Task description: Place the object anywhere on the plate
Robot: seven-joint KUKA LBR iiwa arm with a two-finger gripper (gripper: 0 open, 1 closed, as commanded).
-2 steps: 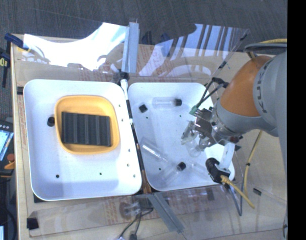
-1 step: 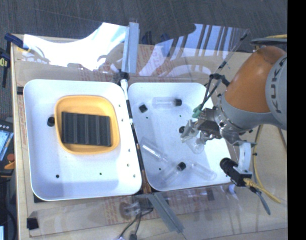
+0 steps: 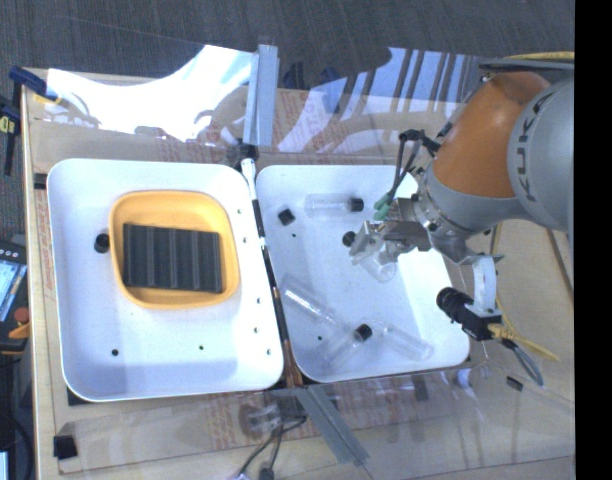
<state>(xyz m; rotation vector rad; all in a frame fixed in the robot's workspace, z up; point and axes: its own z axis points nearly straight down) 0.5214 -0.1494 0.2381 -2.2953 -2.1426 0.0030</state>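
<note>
Pincer (image 3: 371,243) hangs low over the right bin (image 3: 441,343), near its middle, and whether it is apart or together I cannot tell: grey metal, glare and clear plastic blur together there. A clear tube seems to lie right at its tip, but I cannot say that it is gripped.

Going from the left: the left bin (image 3: 76,338) holds the plate (image 3: 171,213), a yellow, rounded tray with a dark ribbed insert (image 3: 174,256) in its middle. It sits in that bin's upper half, near no wall, with a small dark dot (image 3: 102,242) just beside its left edge. Between the two bins runs the raised double rim, which any carry has to clear.

In the right bin lie several clear tubes with dark caps: one (image 3: 331,205) near the top wall, lying roughly left-right; one (image 3: 306,303) slanting down toward the lower middle; more (image 3: 381,340) along the bottom wall. A loose dark cap (image 3: 285,216) sits near the top left corner.

So the move turns on this: the plate lies well to the left of the pincer, at about the same height in the view, across the rim. The likely hitch, I judge, is the slippery, see-through tube rather than anything blocking the way.
</note>
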